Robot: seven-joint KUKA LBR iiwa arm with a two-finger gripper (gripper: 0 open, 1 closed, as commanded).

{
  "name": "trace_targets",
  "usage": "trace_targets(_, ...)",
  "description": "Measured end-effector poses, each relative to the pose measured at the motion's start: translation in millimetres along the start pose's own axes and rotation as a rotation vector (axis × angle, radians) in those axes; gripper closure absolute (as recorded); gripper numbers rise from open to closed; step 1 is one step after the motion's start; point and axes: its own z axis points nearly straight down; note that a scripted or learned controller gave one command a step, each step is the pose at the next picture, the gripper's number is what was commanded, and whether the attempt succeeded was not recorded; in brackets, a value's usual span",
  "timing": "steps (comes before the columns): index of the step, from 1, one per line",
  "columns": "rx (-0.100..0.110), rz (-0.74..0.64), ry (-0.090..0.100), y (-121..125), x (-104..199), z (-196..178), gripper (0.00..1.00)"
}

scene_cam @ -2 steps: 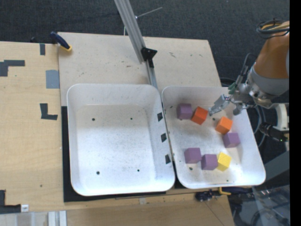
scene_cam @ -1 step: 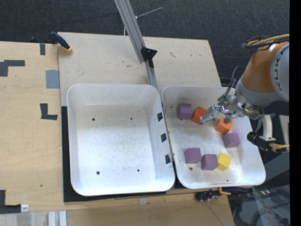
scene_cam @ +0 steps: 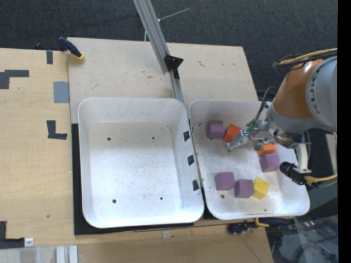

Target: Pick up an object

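Risk lay in crowding: my fingers [scene_cam: 237,143], their opening impossible to tell, sat low in the right bin [scene_cam: 296,204] against the orange block [scene_cam: 232,131], with a purple block [scene_cam: 215,129] just beside, so closing could push the orange block aside ungrasped.

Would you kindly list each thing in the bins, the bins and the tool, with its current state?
Tool: low in the right bin, at the orange block.
Orange block: tilted, against the tool.
Purple cubes: resting loose on the bin floor.
Yellow cube: resting beside a purple cube.
Right bin: holds all the blocks.
Left bin: upright beside it.
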Motion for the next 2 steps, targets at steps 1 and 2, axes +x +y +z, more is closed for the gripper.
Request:
trace_targets(1, 0.002, 0.000, 0.001, -1, 1, -8, 1.00)
trace_targets(2, -0.004, 0.001, -0.002, 5, -9, -60, 1.00)
